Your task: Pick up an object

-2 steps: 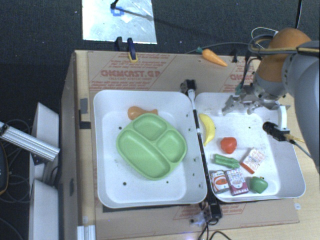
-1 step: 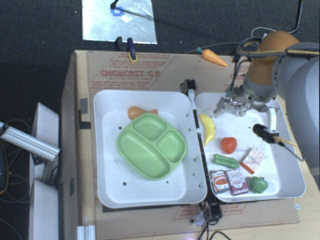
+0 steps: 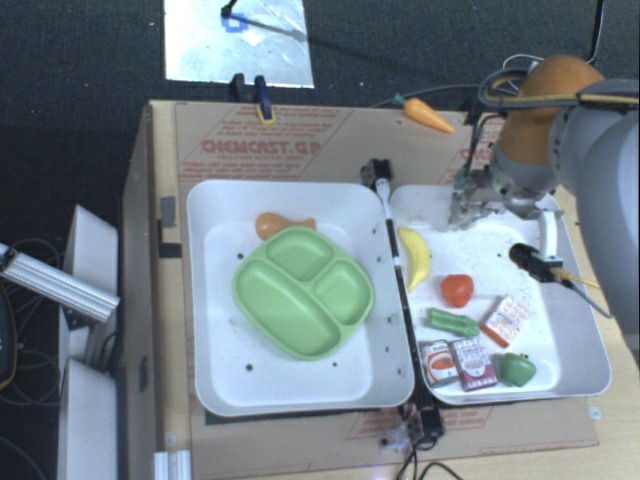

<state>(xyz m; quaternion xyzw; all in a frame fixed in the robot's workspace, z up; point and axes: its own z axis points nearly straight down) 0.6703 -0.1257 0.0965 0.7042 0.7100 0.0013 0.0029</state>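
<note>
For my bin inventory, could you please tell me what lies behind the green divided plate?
An orange object pokes out behind the green divided plate in the left white bin; the plate covers its lower part, so its identity is unclear.

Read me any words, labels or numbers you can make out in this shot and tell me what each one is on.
"CHEMCAST GP": red print, upside down, on the brown sheet behind the bins.
Fainter red print elsewhere on that sheet: too blurred to read.
Two small packets in the right bin: print too small to read.
White and red packet: unreadable.
</note>
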